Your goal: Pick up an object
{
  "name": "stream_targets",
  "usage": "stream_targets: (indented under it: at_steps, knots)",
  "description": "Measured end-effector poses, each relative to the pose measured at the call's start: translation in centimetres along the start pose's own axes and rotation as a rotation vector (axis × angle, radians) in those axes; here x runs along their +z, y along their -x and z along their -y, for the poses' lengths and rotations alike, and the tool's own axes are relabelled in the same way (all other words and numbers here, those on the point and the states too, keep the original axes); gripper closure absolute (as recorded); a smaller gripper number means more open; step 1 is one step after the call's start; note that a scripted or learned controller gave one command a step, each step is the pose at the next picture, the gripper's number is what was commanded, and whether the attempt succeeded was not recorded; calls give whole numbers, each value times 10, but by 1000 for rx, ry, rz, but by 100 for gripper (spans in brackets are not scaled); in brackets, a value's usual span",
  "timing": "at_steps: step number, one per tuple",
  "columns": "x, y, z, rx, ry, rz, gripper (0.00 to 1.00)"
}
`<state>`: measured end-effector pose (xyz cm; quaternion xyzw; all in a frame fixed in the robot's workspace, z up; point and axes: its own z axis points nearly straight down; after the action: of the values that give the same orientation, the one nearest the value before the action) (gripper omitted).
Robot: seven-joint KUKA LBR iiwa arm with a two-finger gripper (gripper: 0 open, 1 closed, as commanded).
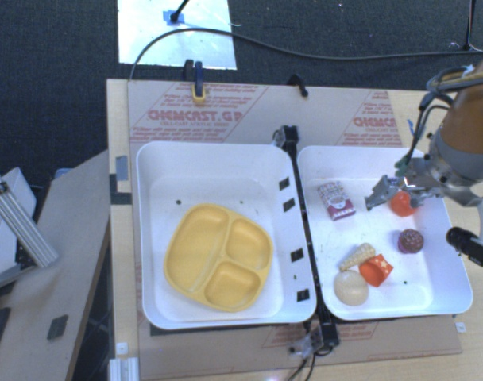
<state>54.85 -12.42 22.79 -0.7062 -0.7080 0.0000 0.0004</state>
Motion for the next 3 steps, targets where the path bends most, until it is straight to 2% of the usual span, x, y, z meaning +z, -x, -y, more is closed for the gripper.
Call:
stream_targets:
  at_steps: [1,2,3]
  knots:
    - [43,5,2,2,-1,0,0]
    - [105,6,2,1,-1,0,0]
    - [92,6,1,1,4,2,100]
